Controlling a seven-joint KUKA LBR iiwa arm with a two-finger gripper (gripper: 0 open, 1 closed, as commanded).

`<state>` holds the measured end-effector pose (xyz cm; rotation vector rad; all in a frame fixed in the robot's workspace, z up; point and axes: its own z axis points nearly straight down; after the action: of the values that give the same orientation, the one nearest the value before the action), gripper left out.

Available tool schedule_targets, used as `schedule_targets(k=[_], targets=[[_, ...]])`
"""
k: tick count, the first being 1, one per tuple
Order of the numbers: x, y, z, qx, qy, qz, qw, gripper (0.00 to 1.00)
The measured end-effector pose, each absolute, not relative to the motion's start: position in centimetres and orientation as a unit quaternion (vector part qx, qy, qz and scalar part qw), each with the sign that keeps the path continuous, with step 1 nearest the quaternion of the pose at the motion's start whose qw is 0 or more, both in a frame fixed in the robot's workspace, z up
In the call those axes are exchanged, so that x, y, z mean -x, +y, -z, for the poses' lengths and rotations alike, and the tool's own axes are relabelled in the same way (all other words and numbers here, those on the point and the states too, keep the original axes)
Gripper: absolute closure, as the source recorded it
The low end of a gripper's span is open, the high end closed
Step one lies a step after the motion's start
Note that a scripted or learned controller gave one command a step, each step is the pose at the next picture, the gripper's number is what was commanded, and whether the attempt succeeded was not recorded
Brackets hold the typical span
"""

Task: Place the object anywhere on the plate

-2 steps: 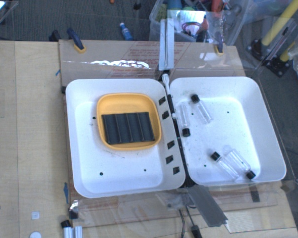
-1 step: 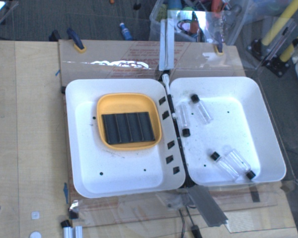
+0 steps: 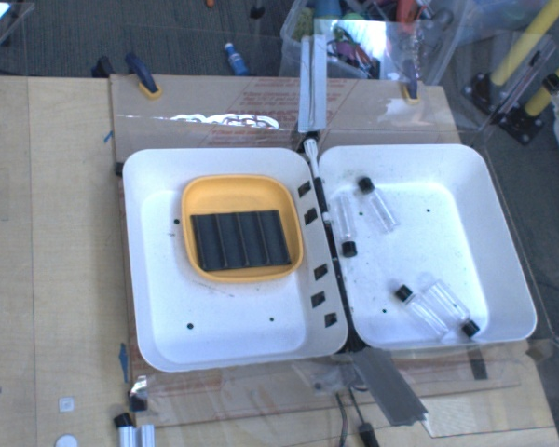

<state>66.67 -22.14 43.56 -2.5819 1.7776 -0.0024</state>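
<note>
Well, I see a wooden bench (image 3: 47, 250) with cluttered crates (image 3: 382, 17) on the floor beyond it. On the bench, the left bin (image 3: 149, 343) holds a yellow plate (image 3: 197, 196) with a dark ribbed block (image 3: 240, 240), possibly rubber, lying flat on it. Clear black-capped vials (image 3: 380, 208) lie scattered in the right bin (image 3: 503, 250).

In the left bin (image 3: 158, 333) the yellow plate (image 3: 240, 192) lies toward the back, and a dark ridged block (image 3: 240, 239) covers most of its middle. My way down to it is free from above. In the right bin (image 3: 503, 240) four clear vials lie scattered, two near the divider (image 3: 324, 240), two at the front.
</note>
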Motion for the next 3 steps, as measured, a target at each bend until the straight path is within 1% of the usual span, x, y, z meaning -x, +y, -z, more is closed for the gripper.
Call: schedule_targets(k=[1,2,3], targets=[[-66.7,-21.6,-43.6,0.81,0.587,-0.0008,0.003,1.0],[-65.4,-21.0,-43.5,0.911,0.413,-0.0014,0.001,1.0],[-66.8,-21.4,-43.5,0.939,0.344,0.0014,0.002,1.0]])
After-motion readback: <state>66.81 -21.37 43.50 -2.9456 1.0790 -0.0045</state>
